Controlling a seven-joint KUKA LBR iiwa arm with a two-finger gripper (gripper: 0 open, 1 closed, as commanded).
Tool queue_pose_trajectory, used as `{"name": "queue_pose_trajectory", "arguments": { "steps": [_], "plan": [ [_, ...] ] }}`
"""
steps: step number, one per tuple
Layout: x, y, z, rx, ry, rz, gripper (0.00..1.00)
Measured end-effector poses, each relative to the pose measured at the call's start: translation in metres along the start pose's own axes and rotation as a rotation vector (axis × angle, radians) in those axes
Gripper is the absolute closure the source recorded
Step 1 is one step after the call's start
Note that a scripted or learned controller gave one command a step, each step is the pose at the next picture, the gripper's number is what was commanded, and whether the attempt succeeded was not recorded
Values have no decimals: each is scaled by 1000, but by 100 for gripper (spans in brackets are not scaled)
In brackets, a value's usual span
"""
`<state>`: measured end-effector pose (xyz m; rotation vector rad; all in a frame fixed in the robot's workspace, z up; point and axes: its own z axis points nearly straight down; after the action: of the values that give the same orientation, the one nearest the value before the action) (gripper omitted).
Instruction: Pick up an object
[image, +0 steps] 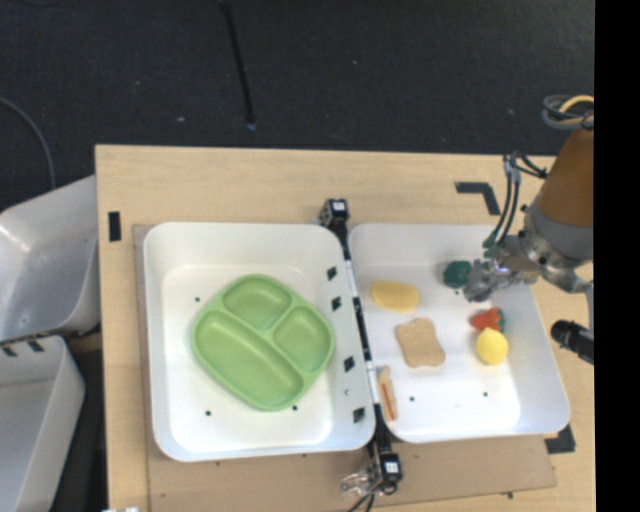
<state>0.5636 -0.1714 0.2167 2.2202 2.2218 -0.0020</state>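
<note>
The right bin (455, 420) holds a yellow oval piece (396, 295), a tan slice of bread (419, 342), a dark green object (458, 272), a small red object (486, 319), a yellow lemon-like ball (491, 346) and an orange stick (387, 392) by its left wall. My gripper (482, 283) hangs over the bin's upper right part, just right of the dark green object and above the red one. No object shows between its fingers.
The left bin (180, 420) carries a green divided plate (262, 341). A divider with black clips (349, 320) runs between the bins. Grey arm and orange band (566, 190) come in from the right. White equipment (40, 260) stands left of the bench.
</note>
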Motion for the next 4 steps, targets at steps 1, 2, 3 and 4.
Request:
{"name": "queue_pose_trajectory", "arguments": {
  "steps": [1,2,3,4],
  "plan": [
    [50,14,5,1,2,-5,100],
    [102,16,8,0,3,-6,100],
    [156,27,-8,-3,3,-7,100],
    [209,33,-2,-1,2,-6,100]
  ]
}}
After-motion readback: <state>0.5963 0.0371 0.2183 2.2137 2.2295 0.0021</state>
